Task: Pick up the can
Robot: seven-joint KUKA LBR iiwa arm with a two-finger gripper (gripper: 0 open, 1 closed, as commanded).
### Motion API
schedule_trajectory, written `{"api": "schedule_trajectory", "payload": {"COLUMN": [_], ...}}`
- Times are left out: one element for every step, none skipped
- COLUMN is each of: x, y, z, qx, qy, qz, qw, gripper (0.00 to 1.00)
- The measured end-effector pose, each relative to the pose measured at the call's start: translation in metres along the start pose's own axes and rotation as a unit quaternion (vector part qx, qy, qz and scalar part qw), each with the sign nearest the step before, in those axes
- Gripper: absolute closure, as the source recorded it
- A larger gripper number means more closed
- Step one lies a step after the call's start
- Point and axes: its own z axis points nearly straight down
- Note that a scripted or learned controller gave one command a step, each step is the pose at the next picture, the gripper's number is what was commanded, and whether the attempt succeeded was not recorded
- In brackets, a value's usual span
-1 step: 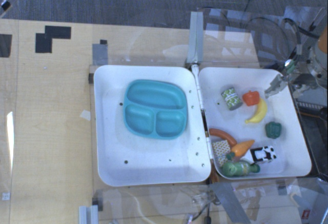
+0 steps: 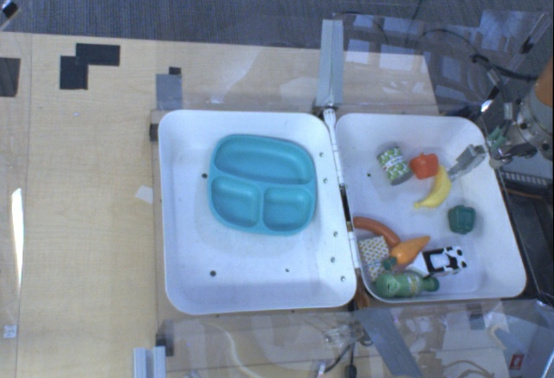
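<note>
- The worktop (image 2: 86, 195) is seen as a pale wooden surface, and two shallow white bins are carried on it side by side.
- The left bin (image 2: 186, 272) is occupied by a blue divided plate (image 2: 262, 183), which is laid flat near the bin's middle with its large compartment toward the far side.
- The right bin (image 2: 502, 255) is seen to hold a scatter of small things.
- The arm (image 2: 532, 130) is seen reaching in from the right, over the bin's far right corner.
- The tool (image 2: 467, 162) is held just inside the right bin's right wall, near the banana's upper end; whether it is released or clenched cannot be told, and nothing is seen grasped in it.
- A yellow banana (image 2: 435, 189) is laid aslant near the bin's middle, with a red block (image 2: 424, 165) touching its upper end.
- A carrot (image 2: 409, 249), a green bottle (image 2: 404, 284) and a black-and-white toy (image 2: 446, 259) are gathered along the near side.
- The can (image 2: 393, 166) is found in the far left part of the right bin, just left of the red block. It is laid on its side, its long axis slanted, one end pointed toward the far left and the other toward the near right.
- A green pepper (image 2: 461, 218) is set apart near the right wall.
</note>
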Motion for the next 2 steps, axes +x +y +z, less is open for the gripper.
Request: {"api": "schedule_trajectory", "payload": {"x": [0.032,0.07], "y": [0.078,0.095], "z": [0.019,0.125], "qx": [-0.001,-0.002], "qy": [0.0,0.0], "qz": [0.034,0.084], "qw": [0.9994,0.9965], "gripper": [0.0,0.0]}}
